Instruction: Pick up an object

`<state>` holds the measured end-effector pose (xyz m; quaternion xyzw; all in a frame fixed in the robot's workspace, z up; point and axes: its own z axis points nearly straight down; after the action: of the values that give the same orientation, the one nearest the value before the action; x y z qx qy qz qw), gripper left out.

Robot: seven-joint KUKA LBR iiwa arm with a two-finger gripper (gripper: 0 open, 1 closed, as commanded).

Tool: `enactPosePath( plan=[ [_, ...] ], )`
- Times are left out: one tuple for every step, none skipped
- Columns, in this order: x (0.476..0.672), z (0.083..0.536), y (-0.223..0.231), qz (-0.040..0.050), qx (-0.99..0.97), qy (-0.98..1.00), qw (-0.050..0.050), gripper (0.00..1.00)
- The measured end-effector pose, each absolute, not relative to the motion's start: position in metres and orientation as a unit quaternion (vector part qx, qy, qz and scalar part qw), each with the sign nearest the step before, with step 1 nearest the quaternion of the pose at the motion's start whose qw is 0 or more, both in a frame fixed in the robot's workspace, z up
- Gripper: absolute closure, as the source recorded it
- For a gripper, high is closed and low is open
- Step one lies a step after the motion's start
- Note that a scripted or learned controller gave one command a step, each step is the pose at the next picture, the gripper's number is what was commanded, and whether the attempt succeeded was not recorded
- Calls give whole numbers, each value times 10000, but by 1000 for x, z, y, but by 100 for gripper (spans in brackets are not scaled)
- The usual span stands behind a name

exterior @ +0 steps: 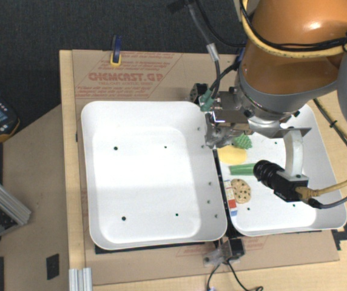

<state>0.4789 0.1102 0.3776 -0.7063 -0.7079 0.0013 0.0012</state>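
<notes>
My gripper [217, 136] hangs low over the left edge of the right bin [319, 217], under the big orange band of the arm. Just right of it lies a small green spiky object [242, 142]. Below that sit a yellow object [232, 156], a thin green stick [241, 169], a round speckled cookie-like piece [241, 190] and a small red item [232, 205], all along the bin's left side. The arm hides the upper part of this bin.
The left bin [101, 162] stands beside the right one, their rims touching. A black camera-like unit [276, 179] with a cable hangs off the wrist over the right bin. Cardboard lies under both bins.
</notes>
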Motion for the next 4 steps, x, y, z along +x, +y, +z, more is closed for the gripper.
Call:
enactPosePath(
  plan=[
    [480,401,65,-16,-7088,-7054,-21,100],
    [480,410,68,-18,-7069,-7073,-21,100],
    [481,420,68,-24,-7068,-7074,-29,100],
    [481,430,68,-29,-7068,-7074,-38,100]
  ],
)
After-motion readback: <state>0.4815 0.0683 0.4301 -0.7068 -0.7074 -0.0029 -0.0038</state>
